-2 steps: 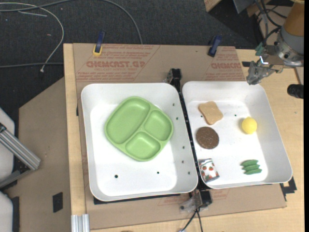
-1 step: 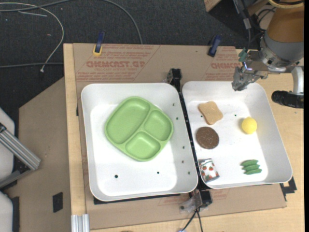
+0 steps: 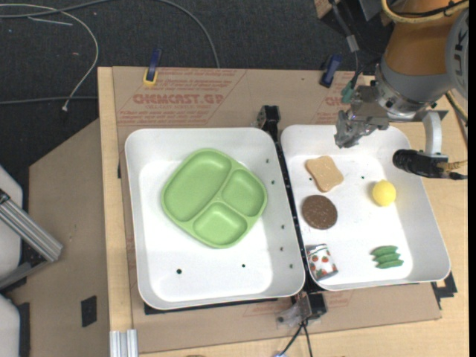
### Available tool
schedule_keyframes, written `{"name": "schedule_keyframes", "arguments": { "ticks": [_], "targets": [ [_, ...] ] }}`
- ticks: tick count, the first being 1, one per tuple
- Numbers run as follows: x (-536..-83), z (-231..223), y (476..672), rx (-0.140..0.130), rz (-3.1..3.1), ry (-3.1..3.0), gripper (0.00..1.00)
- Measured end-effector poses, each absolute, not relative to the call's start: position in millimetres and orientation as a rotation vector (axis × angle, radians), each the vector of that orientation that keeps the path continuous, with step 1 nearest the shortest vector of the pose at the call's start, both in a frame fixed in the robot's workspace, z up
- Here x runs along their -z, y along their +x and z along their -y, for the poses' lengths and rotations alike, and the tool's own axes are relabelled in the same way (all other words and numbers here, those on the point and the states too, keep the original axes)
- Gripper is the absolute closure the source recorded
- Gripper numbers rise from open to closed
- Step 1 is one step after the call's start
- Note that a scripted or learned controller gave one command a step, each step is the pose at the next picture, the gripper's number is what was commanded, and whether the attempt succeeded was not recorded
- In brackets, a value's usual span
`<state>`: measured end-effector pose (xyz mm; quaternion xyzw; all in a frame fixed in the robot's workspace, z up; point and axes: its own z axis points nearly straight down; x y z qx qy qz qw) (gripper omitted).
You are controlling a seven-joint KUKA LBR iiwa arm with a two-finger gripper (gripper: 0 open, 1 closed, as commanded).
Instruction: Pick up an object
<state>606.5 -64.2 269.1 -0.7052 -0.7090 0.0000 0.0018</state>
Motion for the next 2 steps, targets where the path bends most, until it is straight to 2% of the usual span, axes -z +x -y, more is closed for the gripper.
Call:
{"name": "schedule_keyframes", "arguments": {
  "ticks": [1,2],
  "targets": [
    [-259,12,594.5,-0.001,2.224,-2.213,1.0],
    [-260,-33,573.8,-0.001,2.224,-2.213,1.0]
  ]
}}
